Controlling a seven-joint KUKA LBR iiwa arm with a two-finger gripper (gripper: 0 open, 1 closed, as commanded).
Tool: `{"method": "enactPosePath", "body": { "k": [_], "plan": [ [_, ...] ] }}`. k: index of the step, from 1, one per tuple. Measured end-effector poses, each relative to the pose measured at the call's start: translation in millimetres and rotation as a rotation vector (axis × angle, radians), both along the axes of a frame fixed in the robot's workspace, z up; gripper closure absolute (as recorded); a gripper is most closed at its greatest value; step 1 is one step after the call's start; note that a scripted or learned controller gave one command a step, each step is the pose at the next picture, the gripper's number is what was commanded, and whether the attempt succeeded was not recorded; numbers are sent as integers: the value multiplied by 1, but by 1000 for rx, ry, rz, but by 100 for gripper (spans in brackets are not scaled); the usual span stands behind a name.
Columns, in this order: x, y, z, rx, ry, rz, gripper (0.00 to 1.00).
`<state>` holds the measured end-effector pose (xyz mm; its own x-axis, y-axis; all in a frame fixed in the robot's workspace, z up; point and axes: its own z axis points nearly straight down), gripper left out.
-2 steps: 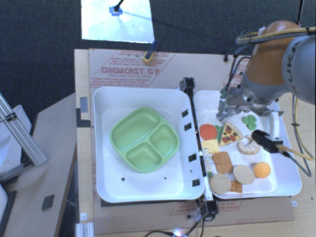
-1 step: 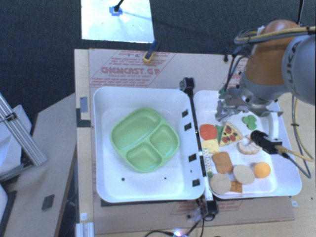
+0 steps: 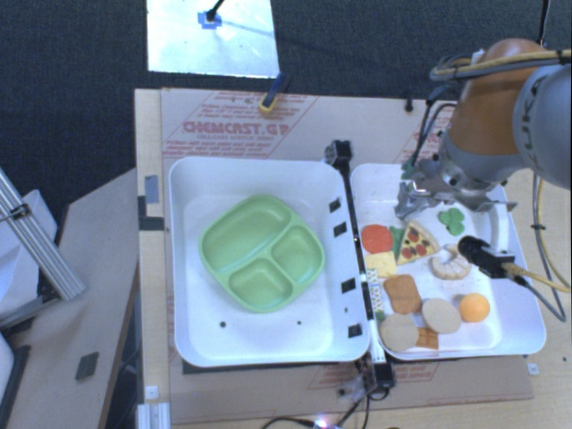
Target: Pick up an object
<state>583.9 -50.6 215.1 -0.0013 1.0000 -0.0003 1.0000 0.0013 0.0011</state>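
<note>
The right bin (image 3: 527, 329) holds several toy foods: a red tomato slice (image 3: 376, 238), a pizza slice (image 3: 416, 242), a yellow cheese square (image 3: 382, 264), a green leafy piece (image 3: 452, 218), a pale ring-shaped piece (image 3: 449, 266), an orange ball (image 3: 474, 307), a brown toast (image 3: 403, 293) and two tan round discs (image 3: 440, 315). My gripper (image 3: 407, 200) hangs over the far part of this bin, just above the pizza slice and tomato slice. Nothing shows in its grasp.
The left bin (image 3: 192, 329) holds a green divided plate (image 3: 261, 253). A black-clipped divider (image 3: 350, 239) separates the bins. A black fitting with a cable (image 3: 483, 256) lies over the right bin near the ring-shaped piece. The arm's grey and orange body (image 3: 496, 114) looms above the right bin's far side.
</note>
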Motion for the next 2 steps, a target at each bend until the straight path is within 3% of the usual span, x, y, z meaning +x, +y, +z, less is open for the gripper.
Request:
{"method": "enactPosePath", "body": {
  "k": [1, 2],
  "plan": [
    [3, 8, 16, 1, -1, 4, 100],
    [-12, 1, 13, 0, 1, 0, 100]
  ]
}}
